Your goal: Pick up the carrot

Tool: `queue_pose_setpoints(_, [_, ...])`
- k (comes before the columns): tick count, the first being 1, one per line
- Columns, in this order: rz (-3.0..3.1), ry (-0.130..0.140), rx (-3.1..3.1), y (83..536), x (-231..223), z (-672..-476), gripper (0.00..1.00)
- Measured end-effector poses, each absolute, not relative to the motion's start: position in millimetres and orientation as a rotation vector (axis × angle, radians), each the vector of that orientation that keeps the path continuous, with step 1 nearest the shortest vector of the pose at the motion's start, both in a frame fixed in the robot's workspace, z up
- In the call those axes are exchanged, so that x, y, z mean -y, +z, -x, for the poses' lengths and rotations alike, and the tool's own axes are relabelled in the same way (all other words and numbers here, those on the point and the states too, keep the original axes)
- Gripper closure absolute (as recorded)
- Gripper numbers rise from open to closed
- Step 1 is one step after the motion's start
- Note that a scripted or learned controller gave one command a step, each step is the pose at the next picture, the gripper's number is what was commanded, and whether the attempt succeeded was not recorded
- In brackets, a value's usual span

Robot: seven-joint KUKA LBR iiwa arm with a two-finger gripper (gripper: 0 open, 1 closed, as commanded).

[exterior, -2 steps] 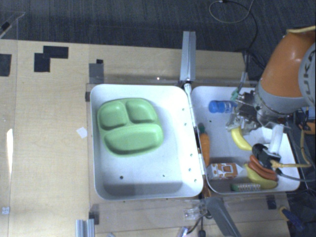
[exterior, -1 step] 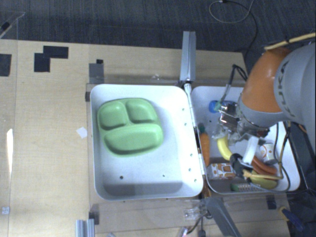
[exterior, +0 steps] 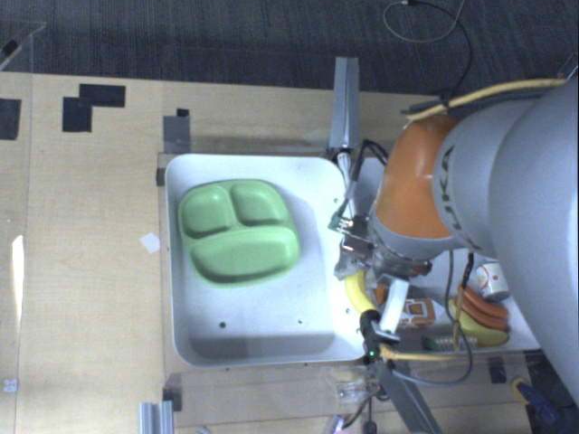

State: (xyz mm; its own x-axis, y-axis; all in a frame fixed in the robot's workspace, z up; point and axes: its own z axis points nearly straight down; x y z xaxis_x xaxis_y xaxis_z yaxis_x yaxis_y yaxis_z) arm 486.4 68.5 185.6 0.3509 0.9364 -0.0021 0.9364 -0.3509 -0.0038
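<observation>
Grip: clenched or released I cannot tell, my wrist [exterior: 375,256] covers it | wrist hangs by the wall between the bins, just above banana [exterior: 354,293], likely lined up on the wrong item | carrot [exterior: 485,313]: right bin, well apart toward the view's right, untouched | left bin: green plate [exterior: 237,233]

The arm [exterior: 520,188] is showing a broad, smooth, rounded grey shell. A glossy orange band [exterior: 409,183] is wrapping around it above the wrist [exterior: 366,250], which is showing silvery metal fittings. Dark lettering [exterior: 445,181] is running beside the band. Thin black cables [exterior: 369,152] are looping out there.
</observation>
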Motion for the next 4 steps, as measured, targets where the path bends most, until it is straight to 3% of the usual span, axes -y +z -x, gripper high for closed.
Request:
queue_pose_setpoints(1, [2.493,0.002,1.913,302,-79,-492.9,1.00])
queue_pose_setpoints(2, [2.611,0.000,1.750,434,-56,-487.8,1.00])
queue_pose_setpoints(3, [2.421,0.005,2.000,323,4,-487.4,1.00])
queue_pose_setpoints(4, [2.483,0.006,1.923,247,-64,-486.8,1.00])
